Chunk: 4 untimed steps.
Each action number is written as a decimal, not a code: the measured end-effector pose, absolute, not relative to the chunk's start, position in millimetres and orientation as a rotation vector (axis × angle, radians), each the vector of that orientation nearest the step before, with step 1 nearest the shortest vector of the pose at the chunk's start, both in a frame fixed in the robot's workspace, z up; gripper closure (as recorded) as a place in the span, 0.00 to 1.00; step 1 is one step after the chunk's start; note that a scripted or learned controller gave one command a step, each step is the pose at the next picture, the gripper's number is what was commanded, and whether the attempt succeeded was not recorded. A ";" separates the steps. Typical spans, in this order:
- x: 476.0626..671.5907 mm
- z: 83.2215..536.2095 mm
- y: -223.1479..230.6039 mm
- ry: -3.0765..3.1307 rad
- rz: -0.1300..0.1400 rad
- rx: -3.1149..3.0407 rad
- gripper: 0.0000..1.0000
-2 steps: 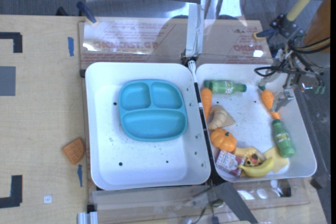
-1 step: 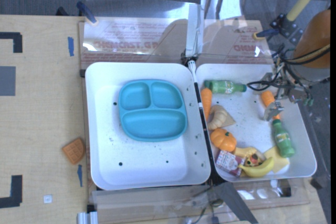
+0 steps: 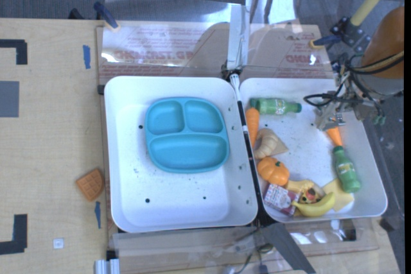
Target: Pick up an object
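Note:
My gripper point(image 3: 331, 117) hangs over the right bin point(image 3: 376, 167), near its far right side, with cables around the wrist. Directly under it, touching or nearly touching its tip, lies a small orange carrot piece point(image 3: 334, 135). I cannot make out whether the carrot piece is gripped. Other objects in this bin: a green bottle point(image 3: 275, 106) lying at the back, a long carrot point(image 3: 252, 124) by the left wall, a beige cone-shaped toy point(image 3: 270, 144), an orange pumpkin point(image 3: 274, 171), a red packet point(image 3: 279, 197), a banana point(image 3: 319, 203) and a second green bottle point(image 3: 346, 169).
The left bin point(image 3: 122, 157) holds a blue divided plate point(image 3: 186, 134). A waffle-like toy point(image 3: 90, 183) lies on the wooden bench left of the bins. Clear plastic walls point(image 3: 236, 35) rise behind both bins. The centre of the right bin's floor point(image 3: 305, 147) is bare.

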State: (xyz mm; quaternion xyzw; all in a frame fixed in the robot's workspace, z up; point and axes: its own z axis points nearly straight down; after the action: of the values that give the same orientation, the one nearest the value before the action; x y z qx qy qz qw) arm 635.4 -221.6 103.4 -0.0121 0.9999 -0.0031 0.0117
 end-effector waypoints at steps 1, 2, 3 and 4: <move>635.0 102.3 -221.2 3.120 -0.009 -0.038 0.00; 620.6 87.9 -222.2 3.132 0.000 0.126 0.00; 625.4 103.6 -221.8 3.116 -0.007 0.122 1.00; 625.0 102.3 -221.4 3.118 -0.006 0.121 0.00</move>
State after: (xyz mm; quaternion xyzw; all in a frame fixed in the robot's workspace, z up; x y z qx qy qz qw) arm 625.0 -221.4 102.3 0.0389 0.9992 -0.0020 0.0107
